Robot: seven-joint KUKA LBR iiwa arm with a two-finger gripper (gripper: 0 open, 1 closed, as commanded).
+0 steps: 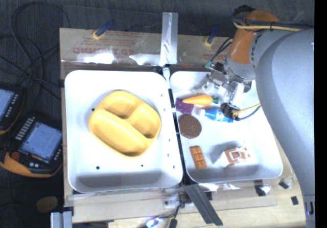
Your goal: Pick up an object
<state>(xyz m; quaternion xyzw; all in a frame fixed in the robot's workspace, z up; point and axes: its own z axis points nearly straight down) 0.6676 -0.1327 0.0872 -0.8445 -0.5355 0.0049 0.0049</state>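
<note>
Toy carrot [196, 100] lies near the top of the right bin [265, 135], just under the gripper [226, 90] – looks like light, stiff, smooth plastic, probably slippery, best pinched across its narrow middle; whether the gripper is open or has hold of anything I cannot tell. Around it sit a blue tube [217, 115], a brown disc [190, 126], an orange block [197, 156] and a small white-and-orange box [236, 155], with a big yellow lump [124, 122] in the left bin [82, 165]. Red print on the cardboard [102, 45] behind the bins is too blurred to read – no brand legible.
</note>
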